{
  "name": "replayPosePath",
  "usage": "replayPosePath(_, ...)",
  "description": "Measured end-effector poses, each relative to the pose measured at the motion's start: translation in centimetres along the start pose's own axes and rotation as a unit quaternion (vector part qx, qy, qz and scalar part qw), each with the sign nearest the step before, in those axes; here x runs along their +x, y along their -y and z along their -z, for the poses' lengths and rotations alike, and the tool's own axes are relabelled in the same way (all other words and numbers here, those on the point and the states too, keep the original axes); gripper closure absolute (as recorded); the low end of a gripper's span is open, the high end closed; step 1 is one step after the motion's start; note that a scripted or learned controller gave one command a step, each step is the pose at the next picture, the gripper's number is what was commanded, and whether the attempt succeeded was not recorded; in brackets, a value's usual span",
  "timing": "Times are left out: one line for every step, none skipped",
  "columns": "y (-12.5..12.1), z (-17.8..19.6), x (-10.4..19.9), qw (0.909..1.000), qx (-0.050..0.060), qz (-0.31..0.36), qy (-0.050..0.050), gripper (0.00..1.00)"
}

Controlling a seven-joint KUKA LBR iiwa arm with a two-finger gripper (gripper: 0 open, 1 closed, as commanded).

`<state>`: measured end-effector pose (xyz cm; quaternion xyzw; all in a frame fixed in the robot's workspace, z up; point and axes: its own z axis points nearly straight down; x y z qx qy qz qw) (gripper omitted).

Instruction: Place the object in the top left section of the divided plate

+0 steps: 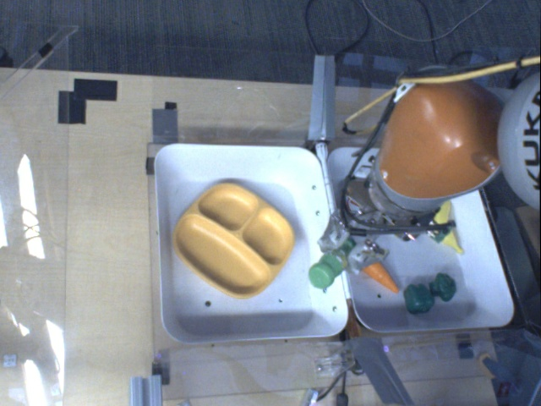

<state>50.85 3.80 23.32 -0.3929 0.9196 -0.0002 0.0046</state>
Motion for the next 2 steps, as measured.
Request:
replayPosePath(3.7, -1.1, -3.7, 0.9999, 0.0, -0.014, 0.001, 1.0)
replayPosePath(6.0, -0.4, -7.2, 0.9848, 0.001, 0.174, 0.002, 1.0)
